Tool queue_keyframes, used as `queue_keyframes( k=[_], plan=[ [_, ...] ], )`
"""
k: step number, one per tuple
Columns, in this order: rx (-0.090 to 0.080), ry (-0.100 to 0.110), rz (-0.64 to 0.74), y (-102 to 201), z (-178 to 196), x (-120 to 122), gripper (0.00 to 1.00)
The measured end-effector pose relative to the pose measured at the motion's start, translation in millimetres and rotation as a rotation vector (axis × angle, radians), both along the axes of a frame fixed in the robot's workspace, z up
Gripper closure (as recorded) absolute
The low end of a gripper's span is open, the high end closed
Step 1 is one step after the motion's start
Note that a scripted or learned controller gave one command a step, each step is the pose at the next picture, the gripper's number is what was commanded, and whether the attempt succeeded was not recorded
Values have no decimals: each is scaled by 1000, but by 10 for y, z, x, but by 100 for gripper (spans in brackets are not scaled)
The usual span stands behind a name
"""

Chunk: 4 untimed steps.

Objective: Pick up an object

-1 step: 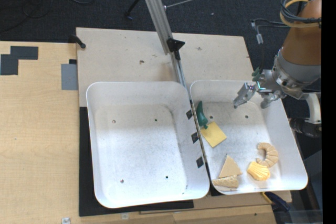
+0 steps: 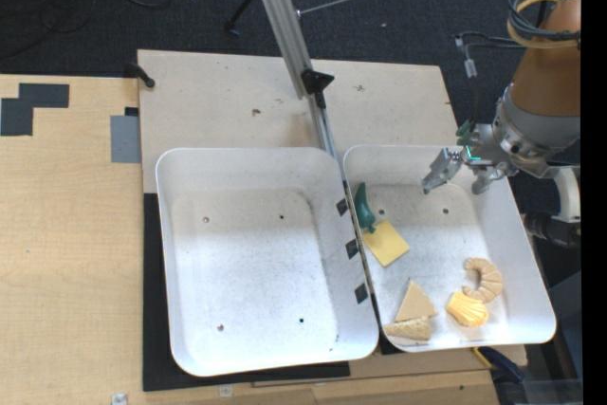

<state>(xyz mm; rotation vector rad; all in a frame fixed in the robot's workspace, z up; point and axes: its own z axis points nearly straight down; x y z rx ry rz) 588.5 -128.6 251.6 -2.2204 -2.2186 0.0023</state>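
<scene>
The tool hangs over the far end of the right bin, its fingers spread apart with nothing between them, poised above bare floor rather than any object, probably a staging spot before a descent. The candidates lie nearer the front: a yellow square block touching a green piece against the divider, a tan wedge, a yellow lump and a curled pastry-like piece. The left bin sits alongside on the desk.

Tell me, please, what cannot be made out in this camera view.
- End effector: too small and blurred to judge its fingers.
- Green-handled tool: its lower end lies under the yellow square.
- Arm: cut off by the right edge.
</scene>
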Motion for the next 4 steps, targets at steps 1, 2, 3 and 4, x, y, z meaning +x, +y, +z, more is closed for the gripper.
queue_keyframes(
  k=[1,2,3,4],
  plan=[
    [1,7,0,25,-588,-106,0],
    [1,6,-1,33,-1027,-111,0],
    [1,6,-1,43,-1569,-128,0],
    [0,2,-9,23,-1438,-121,100]
  ],
)
